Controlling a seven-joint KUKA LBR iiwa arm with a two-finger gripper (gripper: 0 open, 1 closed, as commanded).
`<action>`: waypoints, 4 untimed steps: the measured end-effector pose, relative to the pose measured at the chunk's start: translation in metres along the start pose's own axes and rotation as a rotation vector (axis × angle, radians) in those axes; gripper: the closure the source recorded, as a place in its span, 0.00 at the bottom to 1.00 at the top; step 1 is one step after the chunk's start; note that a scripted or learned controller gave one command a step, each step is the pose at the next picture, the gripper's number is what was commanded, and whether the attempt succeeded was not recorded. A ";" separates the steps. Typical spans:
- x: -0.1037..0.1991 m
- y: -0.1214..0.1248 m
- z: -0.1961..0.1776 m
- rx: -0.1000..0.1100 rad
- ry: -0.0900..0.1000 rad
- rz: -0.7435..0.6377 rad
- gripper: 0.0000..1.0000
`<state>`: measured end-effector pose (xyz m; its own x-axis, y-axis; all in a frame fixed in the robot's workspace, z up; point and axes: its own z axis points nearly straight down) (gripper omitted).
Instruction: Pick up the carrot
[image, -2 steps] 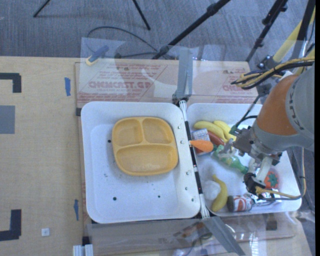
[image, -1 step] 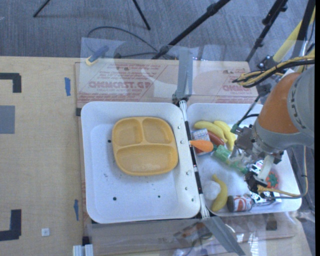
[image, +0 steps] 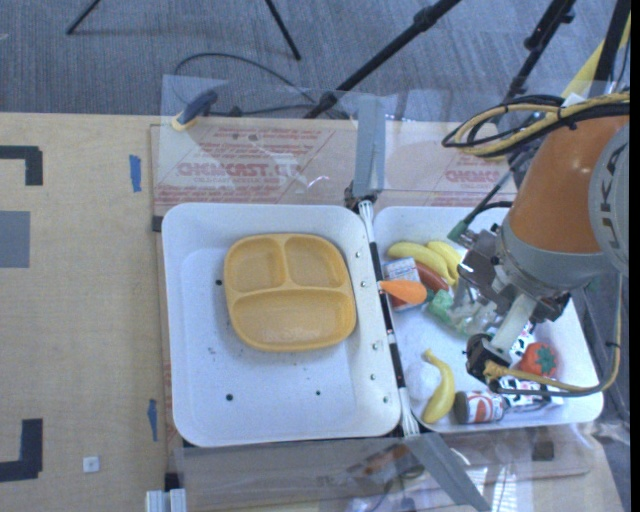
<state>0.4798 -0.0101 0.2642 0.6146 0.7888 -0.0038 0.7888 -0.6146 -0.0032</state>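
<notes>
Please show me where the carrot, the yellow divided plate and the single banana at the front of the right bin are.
carrot (image: 405, 291), camera view, middle of its orange body.
yellow divided plate (image: 290, 318), camera view, floor of its large front compartment.
single banana (image: 441, 392), camera view, middle of its curved body.

Both bins (image: 190, 330) look like matt white plastic, faintly speckled. The yellow tray (image: 290, 292) is smooth plastic with a dull sheen — the carrot (image: 404, 291) and bananas (image: 430, 256) glossier, toy-like. My arm (image: 565, 200) wears a satin orange shell; the bench (image: 80, 300) is matt, cardboard-like — pale brown.
</notes>
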 end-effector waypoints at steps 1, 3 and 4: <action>-0.010 0.008 -0.033 -0.002 0.000 -0.076 1.00; 0.054 0.040 -0.006 0.001 -0.001 -0.035 1.00; 0.076 0.084 -0.014 -0.001 0.001 -0.016 1.00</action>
<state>0.5926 -0.0017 0.2778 0.6017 0.7987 -0.0030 0.7987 -0.6017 -0.0018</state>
